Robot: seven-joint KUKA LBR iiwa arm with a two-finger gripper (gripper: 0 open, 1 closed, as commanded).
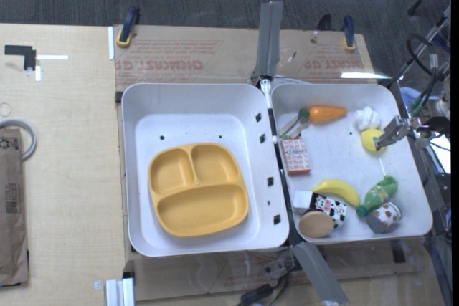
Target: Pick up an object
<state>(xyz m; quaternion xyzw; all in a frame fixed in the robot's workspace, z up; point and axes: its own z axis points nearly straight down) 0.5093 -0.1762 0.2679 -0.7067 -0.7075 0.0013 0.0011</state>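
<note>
Risk: the right bin [423, 186] is crowded along its near edge. The egg [315, 225], cow-print carton [330, 208], banana [337, 190], green toy [378, 194] and grey ball [383, 217] lie touching or just beside one another, so a descent there could strike a neighbour and nudge the target aside. Farther back, the gripper [391, 133] sits at the bin's right wall, just beside the yellow ball [371, 140]; I cannot tell how the jaws stand. That ball could roll off on contact.

Count: two bins; one divided plate [199, 188]; one red box [295, 156]; one carrot [326, 113]; one white wad [368, 115].
</note>
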